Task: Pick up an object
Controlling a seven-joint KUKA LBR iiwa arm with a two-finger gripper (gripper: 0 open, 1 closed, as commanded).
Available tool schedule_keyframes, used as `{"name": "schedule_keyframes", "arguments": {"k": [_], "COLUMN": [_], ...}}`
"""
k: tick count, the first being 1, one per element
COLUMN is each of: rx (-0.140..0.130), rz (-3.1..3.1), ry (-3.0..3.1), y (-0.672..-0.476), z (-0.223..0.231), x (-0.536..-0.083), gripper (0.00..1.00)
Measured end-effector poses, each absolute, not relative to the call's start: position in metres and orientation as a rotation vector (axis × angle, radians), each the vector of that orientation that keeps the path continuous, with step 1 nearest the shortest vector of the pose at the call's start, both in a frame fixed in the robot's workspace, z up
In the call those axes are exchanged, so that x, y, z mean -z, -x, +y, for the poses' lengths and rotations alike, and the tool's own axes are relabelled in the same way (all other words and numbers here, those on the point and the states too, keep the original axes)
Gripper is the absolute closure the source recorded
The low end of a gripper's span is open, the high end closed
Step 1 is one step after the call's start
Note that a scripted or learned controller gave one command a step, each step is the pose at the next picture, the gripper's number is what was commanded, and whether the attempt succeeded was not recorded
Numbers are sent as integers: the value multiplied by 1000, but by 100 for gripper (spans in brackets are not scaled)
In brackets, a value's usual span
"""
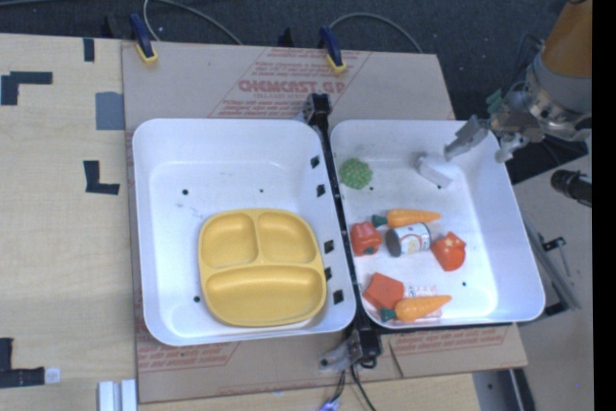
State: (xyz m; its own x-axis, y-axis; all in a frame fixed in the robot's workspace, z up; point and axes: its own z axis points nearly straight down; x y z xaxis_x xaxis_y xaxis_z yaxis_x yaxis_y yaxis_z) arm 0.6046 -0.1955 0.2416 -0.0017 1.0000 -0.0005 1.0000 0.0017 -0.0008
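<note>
Hovering hand (460, 145), state impossible to tell, above right bin (500, 236); cardboard (279, 87) lettering reading "CHEMCAST".

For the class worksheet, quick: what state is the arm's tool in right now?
Tool: above the right white bin's upper part, nothing between its tips; open or shut cannot be told.

Single fixed camera above bench (58, 207), looking down at slant (both bins (154, 236) fully framed).
</note>
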Motion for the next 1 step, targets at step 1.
{"name": "schedule_keyframes", "arguments": {"k": [1], "rx": [-3], "rz": [-2220], "ry": [2217], "y": [-603], "z": [-141], "x": [-98], "gripper": [0]}}
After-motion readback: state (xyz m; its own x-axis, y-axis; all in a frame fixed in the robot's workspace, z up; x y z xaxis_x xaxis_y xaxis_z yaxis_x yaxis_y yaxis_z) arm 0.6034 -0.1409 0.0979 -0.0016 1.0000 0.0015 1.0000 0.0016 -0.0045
